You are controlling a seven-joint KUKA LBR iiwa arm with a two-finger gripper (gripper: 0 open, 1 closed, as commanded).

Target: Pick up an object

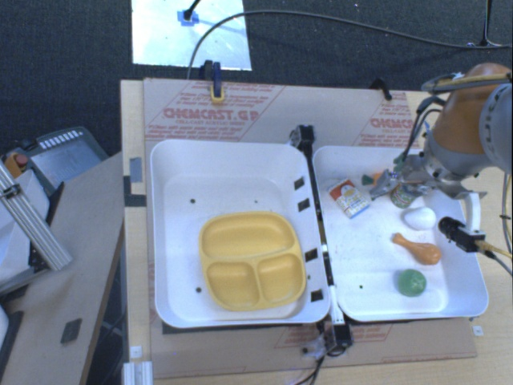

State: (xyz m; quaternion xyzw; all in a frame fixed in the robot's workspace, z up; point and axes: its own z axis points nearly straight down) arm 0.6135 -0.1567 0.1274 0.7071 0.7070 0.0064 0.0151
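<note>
The gripper [398, 184] is lowered into the right bin [361, 299], just above the white egg [418, 217], presumably for a grasp; its grip cannot be told.

My arm [473, 119] runs off the right edge. My tool [398, 181] blurs against a small can [405, 194], so its fingertips are unreadable. The print on the red-and-white packet [349, 198] is too small to read.
</note>
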